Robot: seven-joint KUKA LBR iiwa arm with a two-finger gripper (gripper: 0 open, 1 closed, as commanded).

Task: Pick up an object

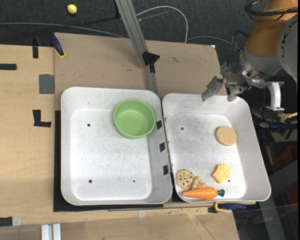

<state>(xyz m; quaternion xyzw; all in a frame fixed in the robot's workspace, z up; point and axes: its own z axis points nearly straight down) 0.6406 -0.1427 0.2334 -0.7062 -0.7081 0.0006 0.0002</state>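
My gripper [221, 92] hangs over the far rim of the right bin [205, 106], its two fingers spread apart with nothing between them. In that bin lie a round tan disc [226, 135], a yellow corn-like piece [220, 173], a brown cookie [184, 177] and an orange carrot [202, 193] along the near edge. The disc sits below the gripper, well apart from it. A green bowl [134, 117] rests in the far right part of the left bin [85, 149].
A grey metal pole [135, 29] slants down to the seam between the bins. A small yellow ball [72, 8] lies on the dark floor at the far left. Cables run behind the bench.
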